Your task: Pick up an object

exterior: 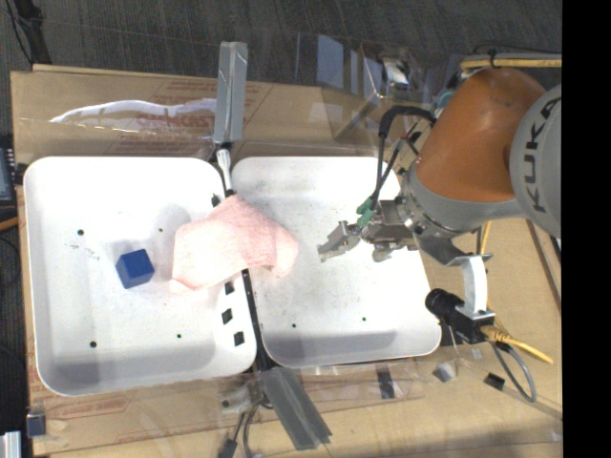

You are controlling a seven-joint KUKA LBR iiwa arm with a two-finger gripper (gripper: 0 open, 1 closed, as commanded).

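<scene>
Bright, even overhead light; the white bins [57,256] glare slightly, shadows lie soft, and detail looks faintly grainy.

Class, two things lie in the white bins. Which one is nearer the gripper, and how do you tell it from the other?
The pink cloth: soft and crumpled, draped across the divide between the bins, close to the gripper. The blue cube sits farther away in the left bin.

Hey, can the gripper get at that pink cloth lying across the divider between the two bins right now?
Probably yes. The gripper hangs over the right bin, just right of the pink cloth, and nothing lies between them.
</scene>
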